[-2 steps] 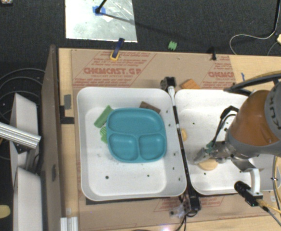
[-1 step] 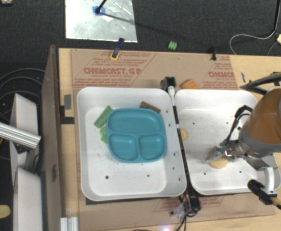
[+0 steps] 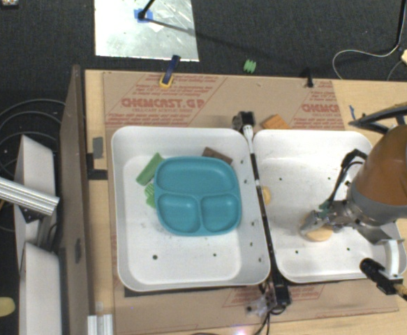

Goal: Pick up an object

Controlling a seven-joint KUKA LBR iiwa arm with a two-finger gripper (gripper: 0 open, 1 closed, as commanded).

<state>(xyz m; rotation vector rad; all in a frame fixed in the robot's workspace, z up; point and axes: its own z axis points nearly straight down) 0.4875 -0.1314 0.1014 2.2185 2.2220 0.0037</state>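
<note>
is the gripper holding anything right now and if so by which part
Cannot be told. The gripper sits low in the right bin, right over a small tan object, hiding any hold.

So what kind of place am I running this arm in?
Likely a robotics lab bench: two white bins on a cardboard-covered bench, loose cables on dark carpet, gripper over a tan object.
</note>
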